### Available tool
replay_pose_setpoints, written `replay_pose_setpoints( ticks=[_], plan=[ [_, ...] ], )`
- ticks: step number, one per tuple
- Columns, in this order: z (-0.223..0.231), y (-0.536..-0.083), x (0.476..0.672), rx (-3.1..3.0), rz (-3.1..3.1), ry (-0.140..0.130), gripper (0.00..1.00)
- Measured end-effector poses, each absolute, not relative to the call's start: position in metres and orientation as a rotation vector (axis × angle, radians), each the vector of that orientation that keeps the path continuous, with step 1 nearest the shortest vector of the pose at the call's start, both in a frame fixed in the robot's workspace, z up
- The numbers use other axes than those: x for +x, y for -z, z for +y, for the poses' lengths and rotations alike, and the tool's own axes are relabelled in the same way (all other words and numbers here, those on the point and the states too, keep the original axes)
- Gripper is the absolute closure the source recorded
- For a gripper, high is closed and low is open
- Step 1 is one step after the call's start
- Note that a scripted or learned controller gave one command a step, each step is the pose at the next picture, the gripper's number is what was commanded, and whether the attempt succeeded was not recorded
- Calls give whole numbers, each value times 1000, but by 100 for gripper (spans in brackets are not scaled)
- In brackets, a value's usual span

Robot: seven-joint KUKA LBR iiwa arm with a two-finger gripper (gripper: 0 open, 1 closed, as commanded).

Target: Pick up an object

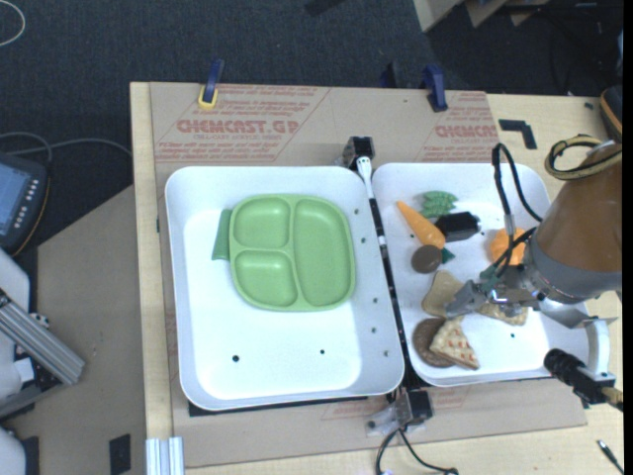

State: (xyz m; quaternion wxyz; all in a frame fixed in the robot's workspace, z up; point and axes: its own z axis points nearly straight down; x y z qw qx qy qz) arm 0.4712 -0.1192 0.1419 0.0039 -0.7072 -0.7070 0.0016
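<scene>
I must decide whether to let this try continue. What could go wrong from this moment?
1. The gripper sits low in the right bin among crowded items: a tan piece and a pizza slice lie close, so it may catch two things, or none.
2. The arm hides part of that bin, so a grasp there is hard to check.

Bench (297, 117) covered with printed brown cardboard, left white bin (198, 295) resting on it, right white bin (534, 364) touching the left bin's right side, yellow clamp (209, 93) and blue clamp (434, 87) on the bench edge beyond the left bin
</scene>
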Motion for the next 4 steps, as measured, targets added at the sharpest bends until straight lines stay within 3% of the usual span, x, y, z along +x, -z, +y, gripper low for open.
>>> replay_pose_setpoints(
  ticks=[1, 2, 4],
  plan=[
    [-119, -90, 471, -2222, -2218, 0, 0],
    [-119, -104, 473, -2226, -2223, 5, 100],
    [-126, -219, 475, -2224, -2228, 5, 100]
  ],
)
